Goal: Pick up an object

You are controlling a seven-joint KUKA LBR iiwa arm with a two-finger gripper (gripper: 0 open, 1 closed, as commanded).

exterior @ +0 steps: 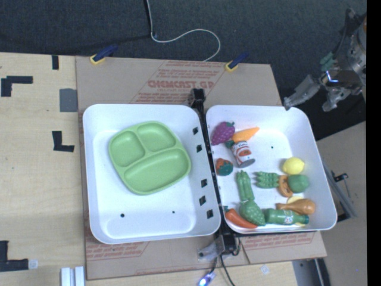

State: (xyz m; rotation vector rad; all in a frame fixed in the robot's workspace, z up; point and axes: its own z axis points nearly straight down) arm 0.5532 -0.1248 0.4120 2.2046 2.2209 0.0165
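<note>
Camera view showed the gripper (314, 95) poised off the right bin's (309, 130) upper-right corner, its two fingers spread and nothing between them. Judged stage: approach, no pick begun. Candidate objects crowded that bin: yellow lemon (293, 165), small can (242, 152), purple grapes (222, 132). The next move likely required descent inside the rim; open floor lay along the bin's upper right.

1. Lit evenly from above, moderately bright, without hard glare.
2. Cast only faint, soft shadows inside the white bins (95, 159) and under the green plate (150, 157).
3. Washed pale on the bin floors, with little surface detail.
4. Rendered soft and grainy overall; small toys (265, 186) blurred at their edges.
5. Fell dim over the dark cloth (71, 11) at the top.
6. Smeared the end effector (324, 94) at the right.
</note>
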